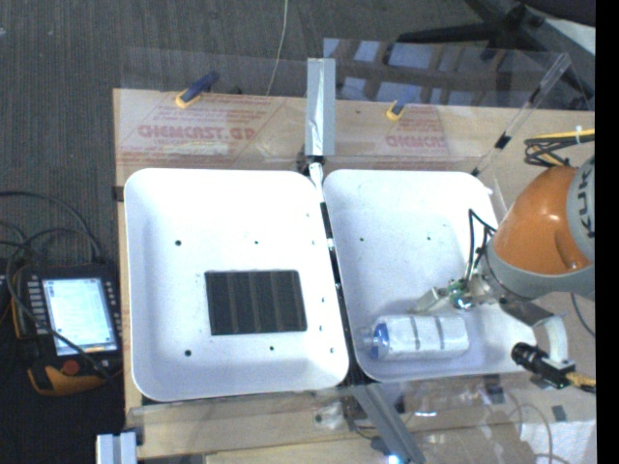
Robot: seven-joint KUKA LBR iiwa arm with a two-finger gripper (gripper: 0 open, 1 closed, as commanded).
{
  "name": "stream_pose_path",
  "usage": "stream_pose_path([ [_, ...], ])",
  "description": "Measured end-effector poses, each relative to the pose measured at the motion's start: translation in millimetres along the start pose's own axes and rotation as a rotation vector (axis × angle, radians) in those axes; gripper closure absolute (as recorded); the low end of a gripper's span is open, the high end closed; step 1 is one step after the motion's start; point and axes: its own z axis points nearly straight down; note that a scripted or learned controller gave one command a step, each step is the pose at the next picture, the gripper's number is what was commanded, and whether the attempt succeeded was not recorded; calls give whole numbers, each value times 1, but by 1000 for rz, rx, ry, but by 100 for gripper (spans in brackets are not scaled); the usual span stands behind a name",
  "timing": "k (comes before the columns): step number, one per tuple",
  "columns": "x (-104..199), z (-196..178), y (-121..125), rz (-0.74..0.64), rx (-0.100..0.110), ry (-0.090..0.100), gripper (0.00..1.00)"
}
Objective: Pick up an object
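A clear plastic bottle (pixel 421 336) with a blue cap lies on its side near the front edge of the right bin (pixel 406 220). A flat dark ribbed rectangle (pixel 255 302) lies in the middle of the left bin (pixel 184 220). My gripper (pixel 453 297) hangs low over the right bin, just behind and above the bottle's right half. The grey wrist with its orange band (pixel 542 225) rises from it toward the right. Nothing is visible in the gripper.
The two bins meet at a ridge (pixel 329 259) down the middle. A handheld pendant (pixel 73 317) with cables lies off the bench to the left. A grey upright post (pixel 320 104) stands behind the bins. The bench's front frame (pixel 387 423) runs below.
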Motion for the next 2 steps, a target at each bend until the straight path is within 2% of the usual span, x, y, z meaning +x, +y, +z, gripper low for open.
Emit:
stream_pose_path([
  [1,9,-1,0,-115,4,-2,0],
  [2,-27,-56,25,273,23,5,0],
])
